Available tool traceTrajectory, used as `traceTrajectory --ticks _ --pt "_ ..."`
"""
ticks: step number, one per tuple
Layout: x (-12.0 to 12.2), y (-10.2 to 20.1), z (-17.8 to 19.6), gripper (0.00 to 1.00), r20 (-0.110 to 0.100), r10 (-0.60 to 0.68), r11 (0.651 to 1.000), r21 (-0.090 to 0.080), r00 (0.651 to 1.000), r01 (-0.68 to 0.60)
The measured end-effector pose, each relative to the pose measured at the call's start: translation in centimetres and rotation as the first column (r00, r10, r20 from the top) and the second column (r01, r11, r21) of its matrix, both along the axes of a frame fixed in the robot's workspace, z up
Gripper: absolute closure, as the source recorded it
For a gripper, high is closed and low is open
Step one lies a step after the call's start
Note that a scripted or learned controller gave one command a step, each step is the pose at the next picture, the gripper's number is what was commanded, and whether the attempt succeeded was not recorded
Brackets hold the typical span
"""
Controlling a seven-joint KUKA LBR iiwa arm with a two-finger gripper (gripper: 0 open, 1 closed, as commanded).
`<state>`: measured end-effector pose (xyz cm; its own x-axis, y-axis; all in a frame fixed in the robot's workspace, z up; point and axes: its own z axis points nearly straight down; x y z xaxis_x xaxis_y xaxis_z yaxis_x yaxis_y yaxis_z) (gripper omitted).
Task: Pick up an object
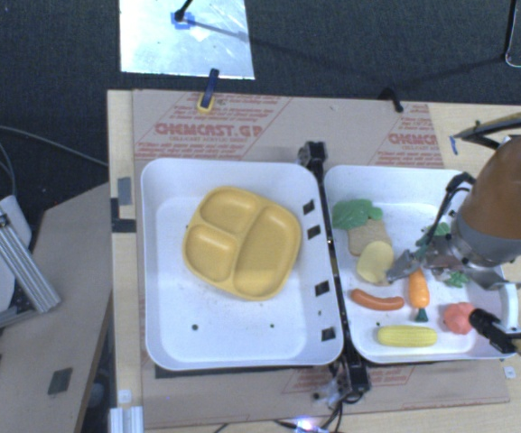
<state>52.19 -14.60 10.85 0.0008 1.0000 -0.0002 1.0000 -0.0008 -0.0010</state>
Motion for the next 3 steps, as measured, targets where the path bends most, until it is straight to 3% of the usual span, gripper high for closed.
traceTrajectory --ticks 1,2,3 --pt "-0.3 -1.5 -2.5 0.00 0.000 0.000 1.000 0.000 1.000 0.000" --pt "-0.2 -1.4 -1.4 1.00 0.004 0.002 1.000 0.000 1.000 -0.002" --pt "-0.2 5.2 9.9 1.00 0.013 0.012 1.000 0.001 1.000 -0.012"
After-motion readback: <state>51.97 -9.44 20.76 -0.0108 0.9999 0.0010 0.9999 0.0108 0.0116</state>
